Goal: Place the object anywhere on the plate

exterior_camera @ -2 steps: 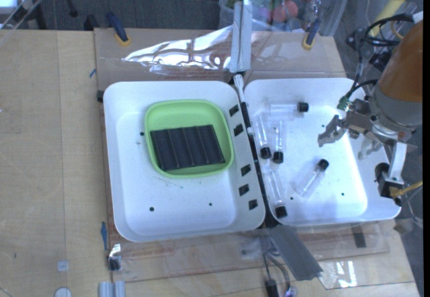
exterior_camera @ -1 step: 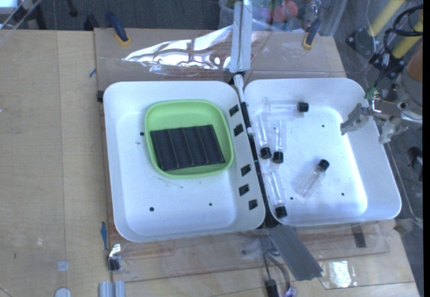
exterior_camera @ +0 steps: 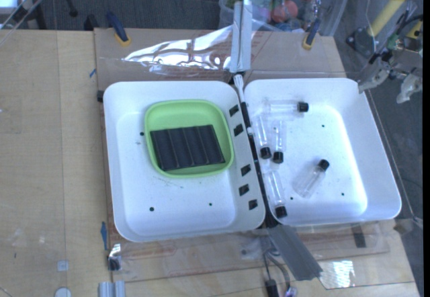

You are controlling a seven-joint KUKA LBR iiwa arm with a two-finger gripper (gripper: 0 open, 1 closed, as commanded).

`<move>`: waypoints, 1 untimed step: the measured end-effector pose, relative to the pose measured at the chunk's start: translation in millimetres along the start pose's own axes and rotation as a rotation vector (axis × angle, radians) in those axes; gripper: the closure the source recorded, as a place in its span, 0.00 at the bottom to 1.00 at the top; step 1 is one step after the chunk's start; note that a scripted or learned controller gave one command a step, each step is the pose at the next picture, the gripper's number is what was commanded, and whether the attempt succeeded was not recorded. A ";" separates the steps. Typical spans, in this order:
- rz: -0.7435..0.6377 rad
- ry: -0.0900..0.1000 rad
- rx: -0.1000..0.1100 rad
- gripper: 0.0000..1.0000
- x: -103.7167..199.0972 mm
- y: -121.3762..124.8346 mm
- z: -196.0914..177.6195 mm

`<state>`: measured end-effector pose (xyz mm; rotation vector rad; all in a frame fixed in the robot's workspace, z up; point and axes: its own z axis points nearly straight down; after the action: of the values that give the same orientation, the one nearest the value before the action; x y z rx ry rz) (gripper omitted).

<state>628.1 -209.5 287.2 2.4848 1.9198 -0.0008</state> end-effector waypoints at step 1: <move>-0.042 0.000 -0.001 0.00 11.1 33.0 -102.6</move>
<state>662.8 -206.9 389.8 2.4430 1.9715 0.0007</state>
